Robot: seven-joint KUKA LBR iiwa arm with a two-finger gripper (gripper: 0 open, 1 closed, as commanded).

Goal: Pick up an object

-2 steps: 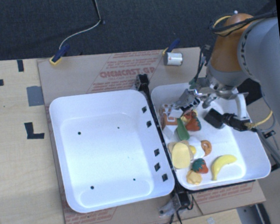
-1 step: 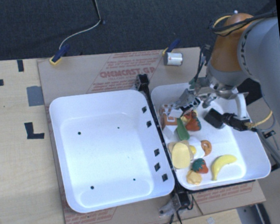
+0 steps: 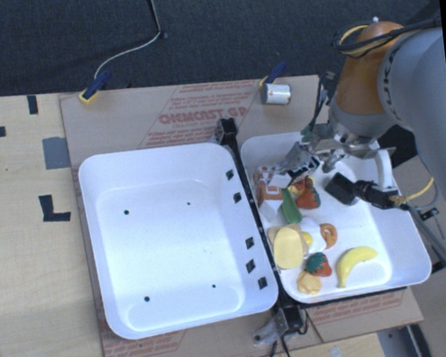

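Observation:
The right bin (image 3: 401,269) holds several toy foods. A yellow banana (image 3: 355,263) lies near its front right. A pale yellow block (image 3: 288,247) sits by the left wall, with a green piece (image 3: 290,207) just behind it. A red-orange piece (image 3: 310,196) lies beside the green one, and an orange-and-white box (image 3: 268,184) lies at the back left. A small red item with a green top (image 3: 319,263), a yellow lump (image 3: 308,283) and an orange-white slice (image 3: 328,234) fill the front. My gripper (image 3: 302,167) hangs low over the back of this bin, right above the red-orange piece.
The left bin (image 3: 157,161) stands beside the right one, with a black divider (image 3: 240,188) between them. A small white cylinder (image 3: 277,93) and a blue clip (image 3: 276,72) lie on the cardboard behind the bins. The grey arm (image 3: 403,73) covers the right bin's back right.

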